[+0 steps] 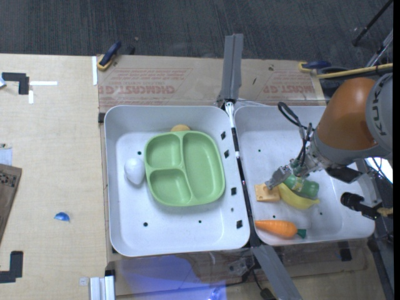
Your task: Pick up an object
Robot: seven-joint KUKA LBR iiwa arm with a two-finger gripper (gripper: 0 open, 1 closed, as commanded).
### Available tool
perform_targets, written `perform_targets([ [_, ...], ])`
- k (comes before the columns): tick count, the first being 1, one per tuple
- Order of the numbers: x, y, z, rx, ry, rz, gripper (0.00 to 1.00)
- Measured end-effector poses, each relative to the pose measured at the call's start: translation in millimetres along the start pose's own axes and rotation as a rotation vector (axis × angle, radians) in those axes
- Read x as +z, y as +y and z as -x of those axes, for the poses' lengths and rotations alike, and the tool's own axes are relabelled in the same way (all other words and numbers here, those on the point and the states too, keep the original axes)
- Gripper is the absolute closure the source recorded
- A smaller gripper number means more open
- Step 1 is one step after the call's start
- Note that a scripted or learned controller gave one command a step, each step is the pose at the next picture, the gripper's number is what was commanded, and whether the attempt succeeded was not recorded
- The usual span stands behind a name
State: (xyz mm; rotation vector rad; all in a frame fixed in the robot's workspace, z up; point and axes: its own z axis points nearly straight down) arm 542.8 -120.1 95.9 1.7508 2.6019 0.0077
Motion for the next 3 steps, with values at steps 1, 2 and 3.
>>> perform_targets([
  [1, -9.1, 0.7, 0.6, 0.004, 0.001, 0.001, 1.00],
  [2, -11.0, 27.2, 18.1, -0.107, 0.001, -0.006, 1.00],
  [3, -100.8, 98.4, -18.7, -0.080, 0.001, -0.007, 1.00],
])
